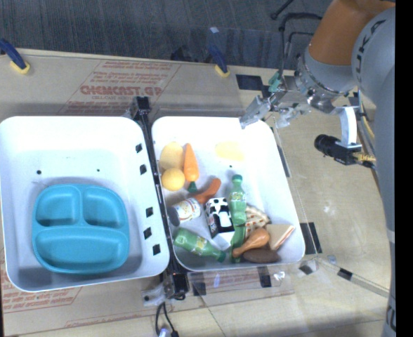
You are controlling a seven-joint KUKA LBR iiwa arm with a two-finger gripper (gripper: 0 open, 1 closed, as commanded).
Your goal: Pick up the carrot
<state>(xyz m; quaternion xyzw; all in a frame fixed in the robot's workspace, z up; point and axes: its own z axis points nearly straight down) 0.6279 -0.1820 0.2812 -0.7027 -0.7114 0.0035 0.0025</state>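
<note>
Orange carrot [190, 161] lies in the right bin [280, 181], far-left part, just beside two yellow fruits [171, 167]; tapered, tip pointing far, unobstructed from above. Gripper [257, 115] hovers over the bin's far rim, fingers parted with nothing between them, apparently staged for descent toward the pile.

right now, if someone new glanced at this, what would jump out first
Probably the bright blue divided tray lying alone in the left bin, and the jumble of toy food heaped in the right bin, where the orange carrot lies near the top left beside two yellow pieces. The gripper hangs over the right bin's top right corner, away from the carrot.
</note>
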